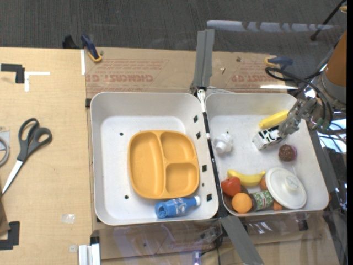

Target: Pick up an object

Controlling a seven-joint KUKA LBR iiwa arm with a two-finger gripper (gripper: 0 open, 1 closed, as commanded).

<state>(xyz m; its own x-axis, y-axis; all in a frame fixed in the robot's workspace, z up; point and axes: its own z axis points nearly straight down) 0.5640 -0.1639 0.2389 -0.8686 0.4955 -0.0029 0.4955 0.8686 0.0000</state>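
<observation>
While the two-finger gripper (287, 127) hangs over the small black-and-white toy (267, 137), its grip cannot be told. You should centre on the toy, clear of the long yellow block (274, 118).

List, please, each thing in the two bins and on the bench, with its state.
Yellow tray: flat, right way up, in the left bin.
Blue bottle: lying on its side, beside the tray.
Banana: lying flat, right bin.
Orange: resting, near corner.
White lid: lying flat.
Black and white toy: lying under the gripper.
Scissors: closed, on the bench.
</observation>
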